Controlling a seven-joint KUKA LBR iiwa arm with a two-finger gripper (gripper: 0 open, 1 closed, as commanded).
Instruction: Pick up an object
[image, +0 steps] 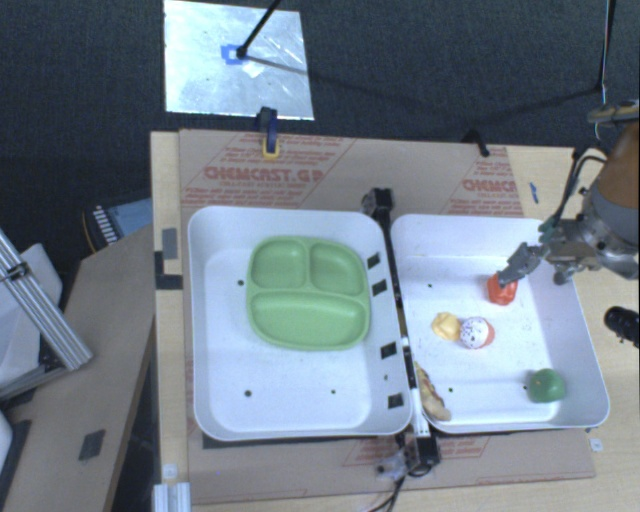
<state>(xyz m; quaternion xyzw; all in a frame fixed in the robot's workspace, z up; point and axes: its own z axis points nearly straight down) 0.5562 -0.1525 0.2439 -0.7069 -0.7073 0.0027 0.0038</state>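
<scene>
The right white bin (560, 330) holds a small red-orange object (502, 291), a yellow piece (445, 325), a white speckled ball (476, 333), a green ball (545, 385) and a tan piece (433, 397) at its left wall. My gripper (518, 266) hangs over the bin's upper right, its grey tip just above and touching or nearly touching the red-orange object. I see nothing lifted off the bin floor.
The left bin (215, 340) carries a green three-compartment plate (306, 292). A black divider (392, 300) runs between the bins. The arm's grey body (610, 215) enters from the right over the bin's rim.
</scene>
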